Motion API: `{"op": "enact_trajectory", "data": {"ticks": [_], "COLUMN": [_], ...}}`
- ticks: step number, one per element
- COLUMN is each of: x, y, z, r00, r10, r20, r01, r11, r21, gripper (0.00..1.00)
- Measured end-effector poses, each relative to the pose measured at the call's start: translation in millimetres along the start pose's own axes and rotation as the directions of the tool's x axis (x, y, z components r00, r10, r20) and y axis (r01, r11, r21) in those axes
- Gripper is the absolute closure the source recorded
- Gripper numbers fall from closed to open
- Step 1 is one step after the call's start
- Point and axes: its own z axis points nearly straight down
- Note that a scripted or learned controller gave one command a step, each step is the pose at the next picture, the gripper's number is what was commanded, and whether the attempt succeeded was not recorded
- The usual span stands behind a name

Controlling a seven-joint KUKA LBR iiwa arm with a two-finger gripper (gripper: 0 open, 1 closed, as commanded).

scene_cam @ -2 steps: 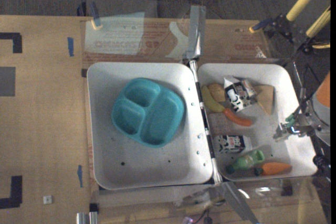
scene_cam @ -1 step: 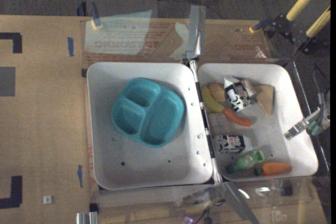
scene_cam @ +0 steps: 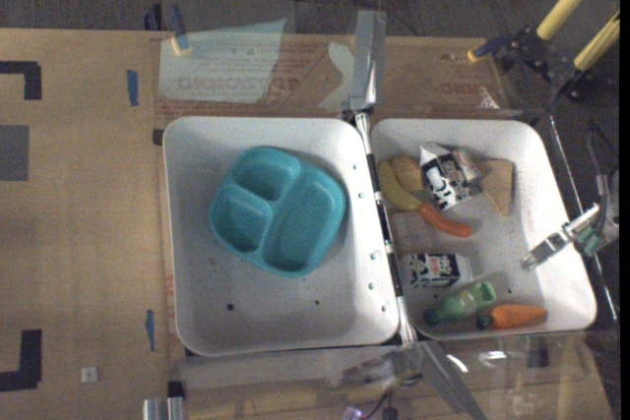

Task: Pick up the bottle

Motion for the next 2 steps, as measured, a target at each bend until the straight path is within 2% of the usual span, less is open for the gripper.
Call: {"op": "enact_trajectory", "data": {"ticks": [1,2], "x": [56,63], "y": [28,58], "z": [-56,-162], "r00": [0.991,0.990], "r10": [-0.130,-0.144], "r20": [0.000,0.000], "r01": [0.130,0.144], "r11": [0.991,0.990], "r21": [0.000,0.001], "gripper": [0.00,0.00]}}
